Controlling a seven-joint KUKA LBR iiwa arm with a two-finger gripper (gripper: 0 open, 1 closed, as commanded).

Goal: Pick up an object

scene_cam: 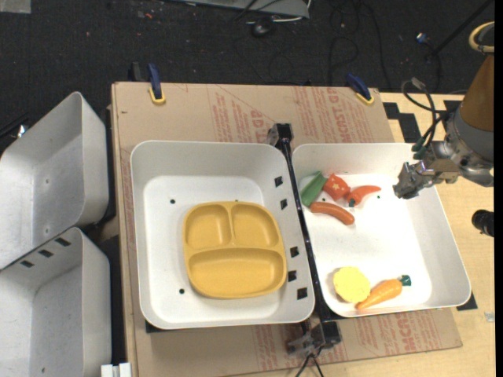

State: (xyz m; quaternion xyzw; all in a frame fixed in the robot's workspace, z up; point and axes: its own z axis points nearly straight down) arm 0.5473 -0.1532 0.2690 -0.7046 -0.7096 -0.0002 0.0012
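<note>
Camera view: slanted look down on two shallow white bins side by side on a brown cardboard-covered surface [236, 112].
Left bin [157, 210]: glossy white plastic, rounded corners, carrying a yellow divided plate [234, 249] with three compartments, smooth and matte.
Right bin [424, 242]: same white plastic, touching the left bin along a black divider strip [297, 218].
Toy food, far-left corner of right bin: green pepper [313, 187] against the divider, red tomato-like piece [337, 186] just beside it, small red chili [364, 192] to its right, orange-red sausage [333, 212] lying in front of them.
Toy food, near edge of right bin: round yellow piece [351, 283] touching an orange carrot [381, 290] with a dark green tip.
Gripper [409, 183]: dark, hanging over the far-right part of the right bin, near the chili but apart from it; nothing seen between the fingers; spread or pressed together, cannot tell.
Arm [478, 116]: grey with orange band, entering from the right.
Surroundings: two more white bins [51, 171] stacked off the left; blue-and-yellow clamps [155, 85] at the far edge; cables on dark floor [78, 38].
</note>
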